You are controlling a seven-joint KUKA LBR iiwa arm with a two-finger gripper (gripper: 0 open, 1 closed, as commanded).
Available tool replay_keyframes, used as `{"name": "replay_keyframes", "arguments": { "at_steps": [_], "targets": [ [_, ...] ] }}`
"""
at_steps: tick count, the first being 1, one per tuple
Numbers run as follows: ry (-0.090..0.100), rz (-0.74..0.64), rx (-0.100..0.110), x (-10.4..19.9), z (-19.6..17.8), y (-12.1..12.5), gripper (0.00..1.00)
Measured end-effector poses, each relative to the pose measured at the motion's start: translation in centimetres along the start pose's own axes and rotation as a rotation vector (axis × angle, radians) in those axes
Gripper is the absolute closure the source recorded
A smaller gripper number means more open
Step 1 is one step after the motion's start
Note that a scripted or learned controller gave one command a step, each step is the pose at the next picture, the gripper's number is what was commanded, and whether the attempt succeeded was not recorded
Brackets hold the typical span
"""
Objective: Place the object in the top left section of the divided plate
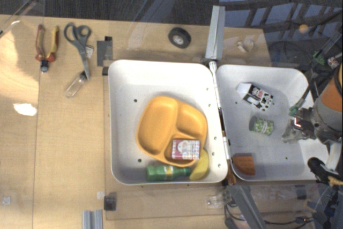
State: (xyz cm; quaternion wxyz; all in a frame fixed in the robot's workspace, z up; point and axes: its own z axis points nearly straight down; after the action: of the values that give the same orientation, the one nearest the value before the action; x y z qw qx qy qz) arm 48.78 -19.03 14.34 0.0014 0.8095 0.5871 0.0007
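the gripper (296,128) is seen at the right side of the right bin (278,166), just right of a green can (261,125); whether it is wide or narrow cannot be told. the yellow divided plate (161,126) is set in the left bin (128,94). a red box (185,149) is laid in its lower right section. a green bottle (166,172) and a banana (201,167) are found beside its lower rim.

My arm (328,115) shows as a rounded grey body with an orange band at its upper edge. Its gripper (296,128) is pale metal with a small red mark, and dark cables run alongside.
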Motion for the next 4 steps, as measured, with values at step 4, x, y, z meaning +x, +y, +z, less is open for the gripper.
{"name": "replay_keyframes", "arguments": {
  "at_steps": [4],
  "targets": [
    [0.0, 0.048, 0.001, -0.7, -1.3, 0.2, 1.0]
  ]
}}
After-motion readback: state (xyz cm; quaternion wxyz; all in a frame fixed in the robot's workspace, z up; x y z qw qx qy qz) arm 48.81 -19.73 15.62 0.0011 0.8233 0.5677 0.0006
